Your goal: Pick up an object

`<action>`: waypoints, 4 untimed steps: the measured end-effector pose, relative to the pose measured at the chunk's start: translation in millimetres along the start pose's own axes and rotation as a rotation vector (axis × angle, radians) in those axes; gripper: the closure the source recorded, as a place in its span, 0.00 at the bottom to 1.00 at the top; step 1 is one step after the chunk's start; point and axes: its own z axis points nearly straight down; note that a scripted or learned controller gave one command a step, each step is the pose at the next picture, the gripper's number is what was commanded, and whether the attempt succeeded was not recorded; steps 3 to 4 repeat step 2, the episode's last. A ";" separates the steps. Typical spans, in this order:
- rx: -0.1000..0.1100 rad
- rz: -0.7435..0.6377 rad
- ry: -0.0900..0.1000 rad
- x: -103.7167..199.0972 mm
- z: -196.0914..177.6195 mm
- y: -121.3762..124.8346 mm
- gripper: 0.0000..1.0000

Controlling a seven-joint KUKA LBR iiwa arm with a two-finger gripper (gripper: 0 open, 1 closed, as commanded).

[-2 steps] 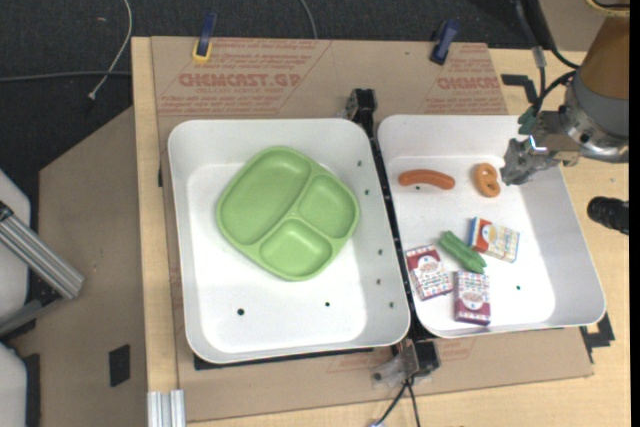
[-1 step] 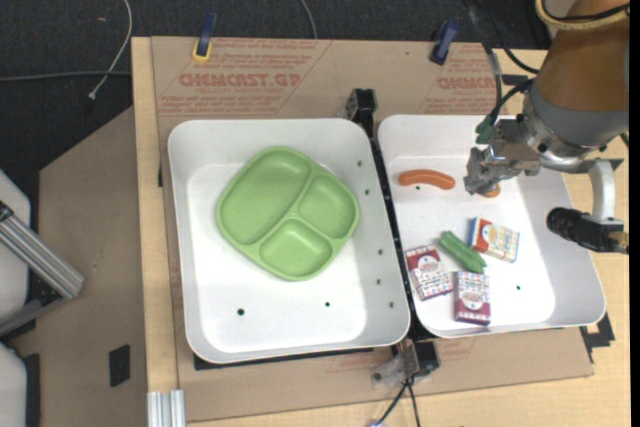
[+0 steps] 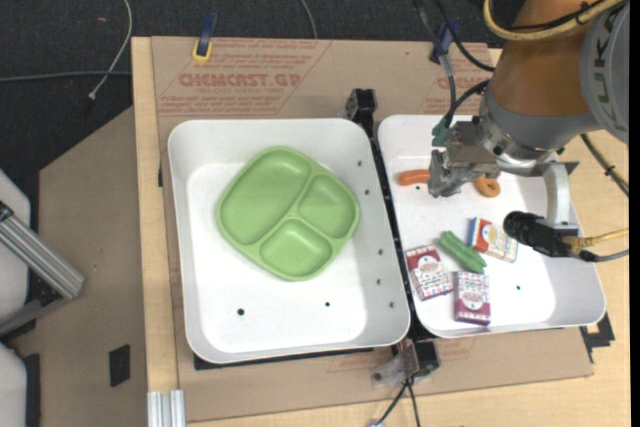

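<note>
The arm's hand (image 3: 447, 177) hangs low over the far part of the right shallow white bin (image 3: 580, 300), and I cannot tell how far it is open or whether it grips anything. Just beside it lie a small orange carrot-like piece (image 3: 412, 178), long axis running left to right, and an orange ring (image 3: 487, 184). Nearer the front sit a green pod-shaped toy (image 3: 461, 250) lying diagonally, two dark red printed packets (image 3: 430, 272) and a white packet (image 3: 493, 239). The left white bin (image 3: 200, 315) holds a green divided plastic plate (image 3: 288, 212).
</note>
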 end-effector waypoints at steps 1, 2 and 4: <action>0.002 0.002 -0.001 51.2 16.6 -7.7 1.00; 0.003 0.001 -0.001 108.7 28.6 -29.4 1.00; 0.003 0.001 -0.001 108.7 28.6 -29.4 1.00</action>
